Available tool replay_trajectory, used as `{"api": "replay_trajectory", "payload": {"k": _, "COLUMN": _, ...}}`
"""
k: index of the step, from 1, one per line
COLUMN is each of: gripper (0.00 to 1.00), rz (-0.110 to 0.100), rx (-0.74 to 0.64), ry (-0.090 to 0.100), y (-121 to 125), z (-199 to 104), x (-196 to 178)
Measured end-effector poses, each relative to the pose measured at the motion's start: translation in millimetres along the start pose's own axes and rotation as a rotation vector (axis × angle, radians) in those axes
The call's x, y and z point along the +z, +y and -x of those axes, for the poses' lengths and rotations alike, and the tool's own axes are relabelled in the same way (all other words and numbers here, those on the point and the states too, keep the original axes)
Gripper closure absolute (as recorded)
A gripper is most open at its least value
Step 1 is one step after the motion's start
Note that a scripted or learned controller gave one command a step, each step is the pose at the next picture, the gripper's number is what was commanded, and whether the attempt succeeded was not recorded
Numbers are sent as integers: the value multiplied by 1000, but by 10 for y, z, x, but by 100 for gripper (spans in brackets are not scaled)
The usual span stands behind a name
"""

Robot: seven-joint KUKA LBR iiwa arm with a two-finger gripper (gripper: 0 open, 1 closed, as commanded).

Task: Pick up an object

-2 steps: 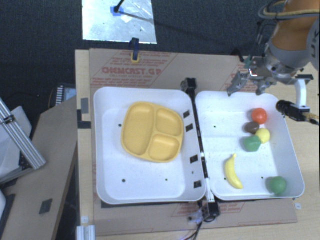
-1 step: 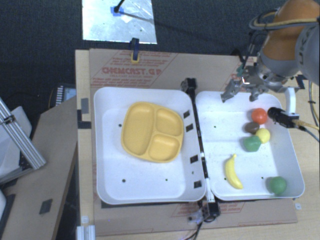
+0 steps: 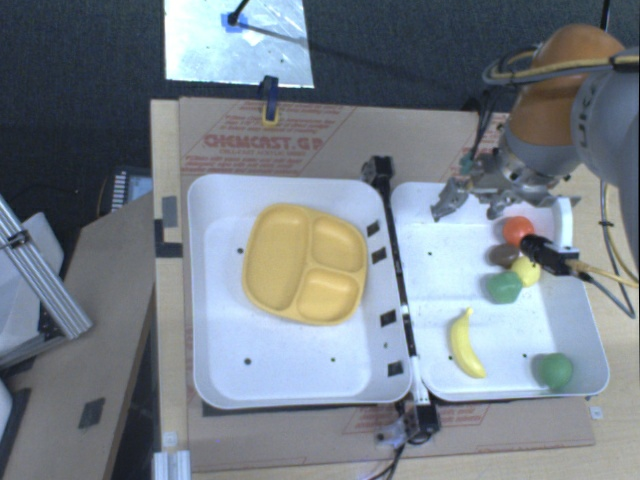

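Arm: the grey arm [image 3: 590, 88] enters from the right and bends down over the far end of the right bin [image 3: 430, 298].
Gripper: the gripper [image 3: 470, 200] hangs over the far part of the right bin, left of the cluster of small objects. Two grey fingers [image 3: 446, 201] splay outward with a visible gap and nothing between them; the jaws stand apart and hold nothing.
Candidate objects: all lie in the right bin. An orange ball [image 3: 517, 230] sits just right of the gripper; beside it on the near side lie a yellow piece [image 3: 526, 270] and a green piece [image 3: 503, 287], close together. A second green piece [image 3: 552, 369] rests in the near right corner.
Banana: the banana [image 3: 465, 343] lies flat toward the near edge, apart from the cluster. Its long axis runs far-to-near, curving slightly, with the near tip pointing near-right.
Left bin: the left bin [image 3: 215, 368] carries a yellow divided tray [image 3: 303, 263], lying flat at its centre.
Placement rationale: the open stance above the bin floor suits a descent. Judged from position, the orange ball is the nearest target.
Risk: the clustered pieces touch or nearly touch, so a finger may nudge a neighbour.
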State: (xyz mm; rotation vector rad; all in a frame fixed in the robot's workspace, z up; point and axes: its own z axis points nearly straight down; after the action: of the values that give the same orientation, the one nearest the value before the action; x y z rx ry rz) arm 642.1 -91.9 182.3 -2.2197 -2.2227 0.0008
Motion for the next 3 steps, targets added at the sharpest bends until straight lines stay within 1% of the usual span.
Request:
{"api": "replay_trajectory", "payload": {"k": 1, "gripper": 0, "rz": -1, "rx": 2, "ry": 0, "y": -14, "z": 71, "x": 445}}
{"api": "replay_trajectory", "payload": {"k": 2, "gripper": 100, "rz": 5, "rx": 2, "ry": -1, "y": 0, "z": 71, "x": 313}}
{"api": "replay_trajectory", "payload": {"k": 3, "gripper": 100, "rz": 7, "rx": 3, "ry": -1, "y": -26, "z": 164, "x": -254}}
